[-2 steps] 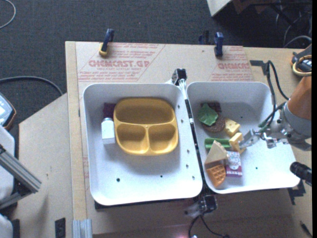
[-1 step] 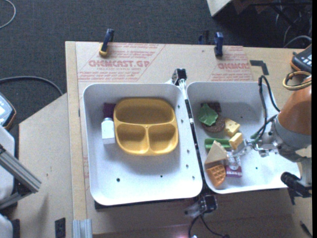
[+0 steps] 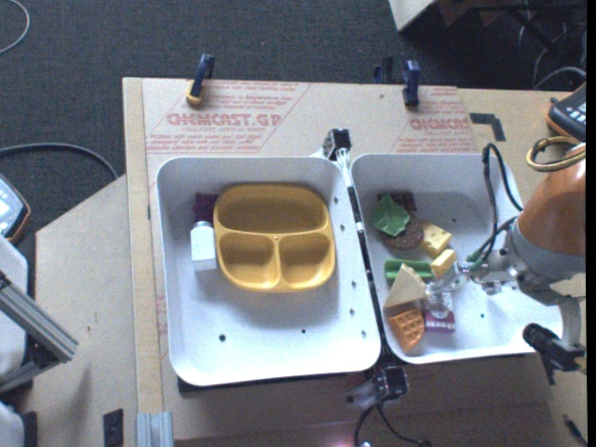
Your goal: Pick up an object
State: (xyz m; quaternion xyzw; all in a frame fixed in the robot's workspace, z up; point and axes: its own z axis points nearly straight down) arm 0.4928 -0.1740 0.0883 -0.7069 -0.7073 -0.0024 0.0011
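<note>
Two white bins side by side on the bench (image 3: 140, 250). Left bin (image 3: 186, 343) holds a yellow divided tray (image 3: 275, 237), upright, three compartments; a small white bottle (image 3: 203, 245) touches the tray's left edge, a dark purple item (image 3: 205, 202) just above the bottle, partly tucked behind the tray.

Right bin (image 3: 484, 329) holds a cluster of toy food toward its left half: green leafy piece (image 3: 391, 215) on top of a brown round piece (image 3: 406, 237), yellow cheese-like chunk (image 3: 436, 240) just right of it, another yellow chunk (image 3: 443, 263) below, green stick (image 3: 408, 270) lying flat, tan wedge (image 3: 406, 291), orange waffle-like piece (image 3: 406, 328) near the front wall, small dark red item (image 3: 440, 320) beside it.

Arm comes in from the right, orange band (image 3: 559, 217) over the right bin's edge. Hand (image 3: 445, 291) is down inside the right bin, at the right side of the food cluster, near the tan wedge and lower yellow chunk. Too small and blurred, cannot tell whether it is released, clenched or grasping anything; no object clearly lifted off the bin floor
</note>
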